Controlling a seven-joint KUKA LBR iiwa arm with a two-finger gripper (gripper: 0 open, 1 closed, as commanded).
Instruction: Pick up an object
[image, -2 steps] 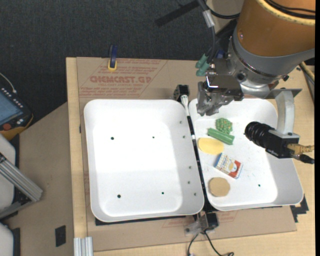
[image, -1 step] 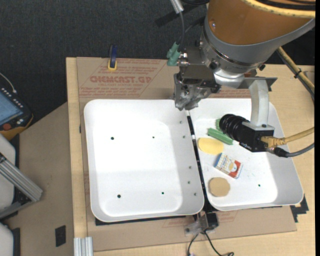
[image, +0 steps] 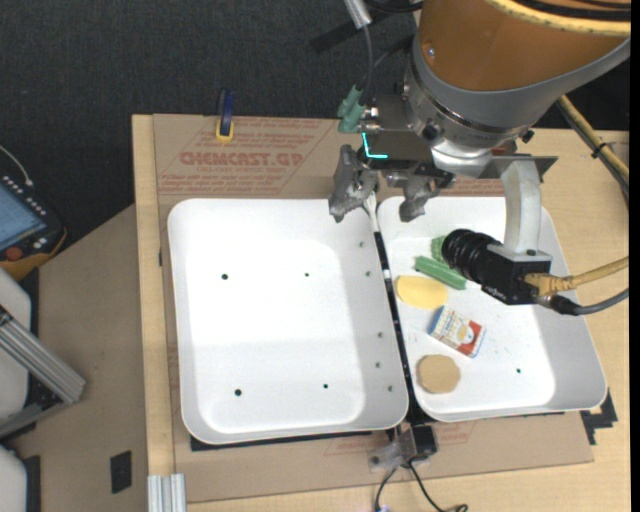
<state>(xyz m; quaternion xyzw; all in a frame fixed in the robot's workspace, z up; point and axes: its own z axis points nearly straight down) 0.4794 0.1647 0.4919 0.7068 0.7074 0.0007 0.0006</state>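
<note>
My gripper (image: 380, 203) hangs open over the back end of the divider between the two bins, one finger (image: 347, 195) over the left bin and the other toward the right bin. Nothing sits between the fingers. In the right bin (image: 560, 375) lie a green stick (image: 440, 271), a yellow oval piece (image: 421, 292), a small blue, white and red box (image: 457, 331) and a round tan disc (image: 438, 374). All of them lie in front of and to the right of the gripper.
The left bin (image: 270, 320) stands beside the right one on a cardboard sheet (image: 250, 150). A black cylinder with a hose (image: 490, 262) on a white bracket juts over the right bin. A blue and yellow clamp (image: 226, 118) sits at the board's back edge.
</note>
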